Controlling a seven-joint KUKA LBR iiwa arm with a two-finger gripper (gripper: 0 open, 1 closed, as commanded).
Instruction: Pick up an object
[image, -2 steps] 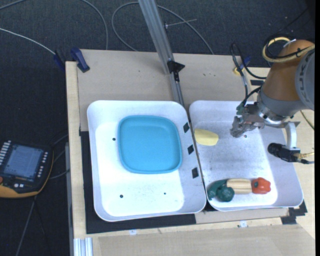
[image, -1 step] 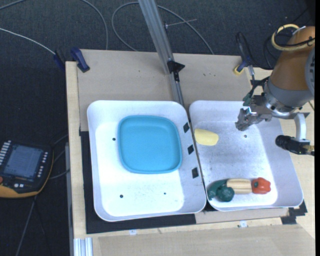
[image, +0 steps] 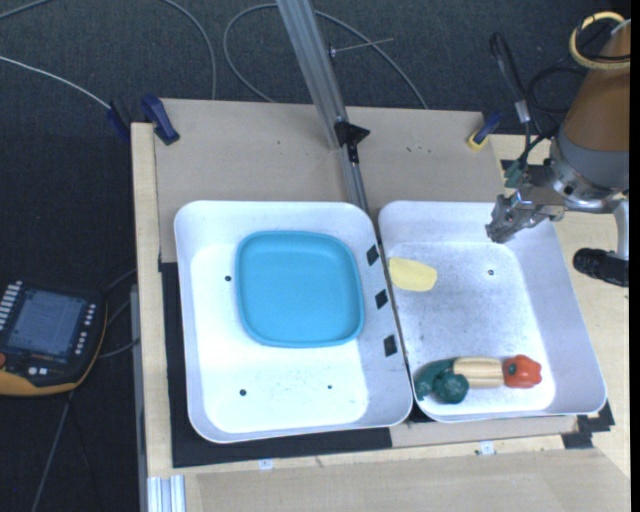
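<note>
The arm is in the approach step: nothing has been lifted yet, and the gripper (image: 507, 222) hangs above the far right corner of the right bin (image: 560, 300), with nothing seen between its fingers. Whether those fingers are spread or pressed together cannot be told from this slanted view — they read as one dark, blurred cluster.

Candidates all lie in the right bin. A pale yellow piece (image: 412, 274) rests against that bin's left wall, toward its far end. Along the bin's near wall sit a dark green item (image: 442, 384), a tan cylinder (image: 478, 372) and a red item (image: 521, 371), touching one another in a row. The yellow piece looks the easier target, since it lies alone; the next move would call for a travel across the bin toward its left wall, then a straight descent.

Left of the right bin, the left bin (image: 200, 300) holds a blue square plate (image: 298, 288). Both bins rest on a pale wooden bench (image: 260, 150); beyond it the floor is dark carpet with loose cables, and a handheld control pendant (image: 45, 335) lies well to the left.
</note>
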